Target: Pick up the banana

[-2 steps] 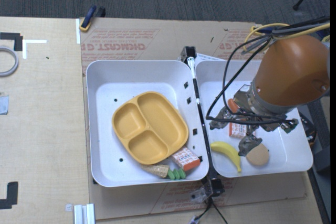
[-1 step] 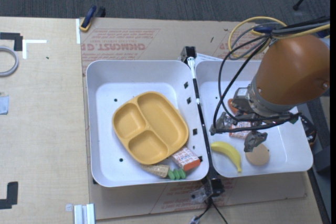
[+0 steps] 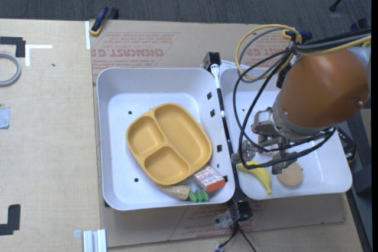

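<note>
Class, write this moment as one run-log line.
task: pick banana | tool: over yellow curved banana | right white bin | grasp: unconfirmed

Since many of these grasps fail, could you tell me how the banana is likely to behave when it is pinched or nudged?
The banana looks curved and smooth, so it may pivot or slip sideways. It probably holds its shape when lifted. It lies close to a tan rounded object under the pincer, so a nudge could push it there.
</note>
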Robot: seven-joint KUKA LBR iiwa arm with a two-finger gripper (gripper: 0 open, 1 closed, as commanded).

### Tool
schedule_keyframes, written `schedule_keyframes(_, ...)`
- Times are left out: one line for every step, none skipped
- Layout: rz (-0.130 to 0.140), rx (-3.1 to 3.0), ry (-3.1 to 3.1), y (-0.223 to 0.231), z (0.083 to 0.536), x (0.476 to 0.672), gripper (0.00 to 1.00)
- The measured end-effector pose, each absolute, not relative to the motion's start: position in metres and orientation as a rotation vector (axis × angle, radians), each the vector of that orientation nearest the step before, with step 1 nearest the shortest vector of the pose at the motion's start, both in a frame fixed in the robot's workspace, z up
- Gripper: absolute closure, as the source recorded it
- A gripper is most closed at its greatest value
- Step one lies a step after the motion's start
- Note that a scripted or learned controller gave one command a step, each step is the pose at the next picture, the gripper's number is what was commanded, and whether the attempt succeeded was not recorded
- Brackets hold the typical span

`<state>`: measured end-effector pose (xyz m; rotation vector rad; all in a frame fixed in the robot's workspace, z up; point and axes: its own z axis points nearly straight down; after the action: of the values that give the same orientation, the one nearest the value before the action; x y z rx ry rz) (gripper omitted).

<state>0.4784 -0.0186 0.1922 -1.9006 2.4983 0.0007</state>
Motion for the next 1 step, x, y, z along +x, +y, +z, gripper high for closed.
schedule_keyframes(0.001, -2.142, 2.293, -0.0004, 0.1923, 0.4966, 0.0)
